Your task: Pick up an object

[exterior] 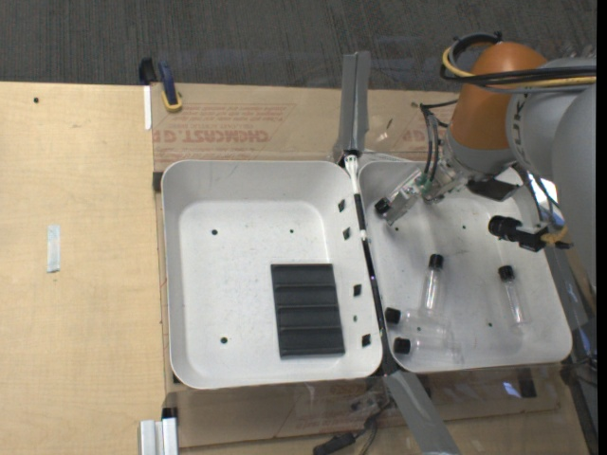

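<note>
Camera view: pincer [391,206] blurred above right bin [560,335], grip unclear.

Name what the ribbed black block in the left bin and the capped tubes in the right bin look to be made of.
Ribbed black block: probably matte rubber or foam, since it is dull, without glare.
Capped tubes: likely clear plastic or glass, as the bin floor shows through them; their black caps look like plastic.
Both bins: glossy white plastic, apparently.

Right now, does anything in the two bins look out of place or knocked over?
Nothing looks spilled or damaged. The black ridged block lies flat in the left bin. In the right bin, several clear tubes with black caps lie on their sides, pointing different ways, scattered rather than lined up.
</note>
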`<state>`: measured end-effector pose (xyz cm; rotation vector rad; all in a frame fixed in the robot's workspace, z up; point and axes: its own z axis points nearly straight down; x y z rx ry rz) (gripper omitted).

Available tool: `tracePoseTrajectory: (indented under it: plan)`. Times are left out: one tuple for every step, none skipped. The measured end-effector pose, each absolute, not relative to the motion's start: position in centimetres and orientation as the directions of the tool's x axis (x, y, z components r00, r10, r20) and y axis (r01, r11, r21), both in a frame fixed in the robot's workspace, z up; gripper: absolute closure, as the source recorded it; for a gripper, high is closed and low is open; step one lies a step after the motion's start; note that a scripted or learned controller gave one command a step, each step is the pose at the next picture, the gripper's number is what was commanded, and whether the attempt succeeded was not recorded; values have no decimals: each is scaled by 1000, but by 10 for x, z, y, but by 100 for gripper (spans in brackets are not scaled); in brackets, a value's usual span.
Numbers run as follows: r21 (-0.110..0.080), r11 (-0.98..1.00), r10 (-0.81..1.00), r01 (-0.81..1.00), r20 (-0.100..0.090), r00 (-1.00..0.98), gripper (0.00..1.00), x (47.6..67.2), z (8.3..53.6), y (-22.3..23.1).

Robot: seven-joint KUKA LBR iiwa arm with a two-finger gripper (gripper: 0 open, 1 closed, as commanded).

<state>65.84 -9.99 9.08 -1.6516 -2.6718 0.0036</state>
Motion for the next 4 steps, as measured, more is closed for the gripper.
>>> tracePoseTrajectory:
  plan:
    - [-1, 446, 895, 895, -2, -446, 100, 659, 100, -101]
    - [-1, 445, 895, 895, -1, -445, 0, 659, 100, -101]
    - [0, 468, 884, 884, -2, -468, 0, 659, 92, -106]
    - [1, 479, 878, 878, -2, -479, 0, 659, 111, -100]
